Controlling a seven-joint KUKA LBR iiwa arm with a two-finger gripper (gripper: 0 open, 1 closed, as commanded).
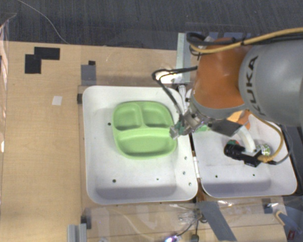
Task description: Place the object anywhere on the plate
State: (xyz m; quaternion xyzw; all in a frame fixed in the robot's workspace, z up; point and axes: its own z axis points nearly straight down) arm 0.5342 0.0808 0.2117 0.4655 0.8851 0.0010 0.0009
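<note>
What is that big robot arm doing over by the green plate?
The grey and orange robot arm reaches in from the right, across the right bin. Its gripper is at the right edge of the green plate, which lies in the left white bin. Its job is to put an object somewhere on that plate. The gripper is too small in the picture to tell whether it carries anything.

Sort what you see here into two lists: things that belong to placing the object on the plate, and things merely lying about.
Job in hand: green plate; gripper; small green piece beside it, perhaps the object.

Lying about: black marks on the bench; bin on the view's right.
</note>
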